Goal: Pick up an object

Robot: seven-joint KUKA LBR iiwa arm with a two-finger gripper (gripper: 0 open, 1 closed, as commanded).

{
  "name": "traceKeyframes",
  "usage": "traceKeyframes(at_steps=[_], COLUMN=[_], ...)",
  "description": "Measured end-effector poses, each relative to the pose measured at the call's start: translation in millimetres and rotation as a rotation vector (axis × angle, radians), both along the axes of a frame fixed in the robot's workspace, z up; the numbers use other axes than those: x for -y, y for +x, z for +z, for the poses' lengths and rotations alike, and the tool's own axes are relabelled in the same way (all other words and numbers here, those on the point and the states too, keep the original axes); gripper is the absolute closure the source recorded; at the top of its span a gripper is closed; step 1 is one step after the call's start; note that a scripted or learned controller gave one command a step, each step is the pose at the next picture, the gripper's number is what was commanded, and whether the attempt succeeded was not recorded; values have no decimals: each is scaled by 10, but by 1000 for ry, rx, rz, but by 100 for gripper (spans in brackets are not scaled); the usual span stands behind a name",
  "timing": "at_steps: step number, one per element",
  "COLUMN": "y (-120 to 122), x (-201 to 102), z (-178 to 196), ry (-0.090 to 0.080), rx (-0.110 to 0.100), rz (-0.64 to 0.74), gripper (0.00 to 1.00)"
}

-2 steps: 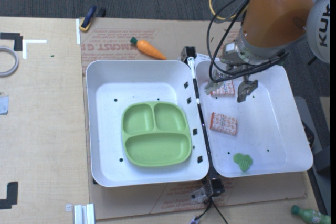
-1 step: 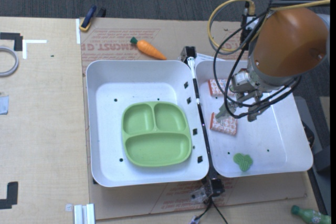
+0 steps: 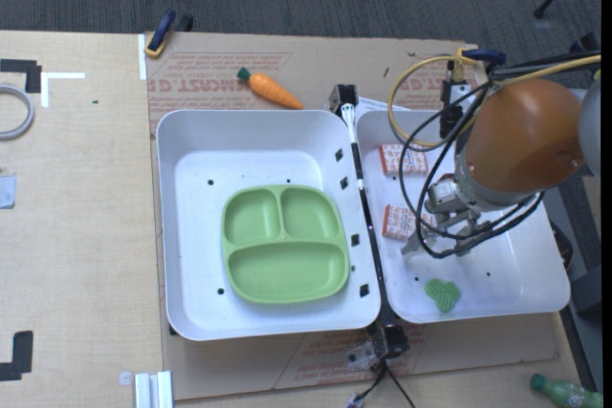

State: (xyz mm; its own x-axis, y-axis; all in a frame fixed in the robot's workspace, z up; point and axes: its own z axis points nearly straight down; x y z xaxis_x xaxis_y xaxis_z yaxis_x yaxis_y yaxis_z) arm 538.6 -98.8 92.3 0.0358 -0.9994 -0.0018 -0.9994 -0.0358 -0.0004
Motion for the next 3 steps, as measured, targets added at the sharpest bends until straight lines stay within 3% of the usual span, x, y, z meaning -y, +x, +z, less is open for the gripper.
traceKeyframes(at_steps=[1,2,3], y=[807,1212,1222], x=[-56,-44,-47], z=[327,9,115], ry=[1,2,5], rx=[3,4,8], rz=[-99,-307,-313], gripper=[0,0,100])
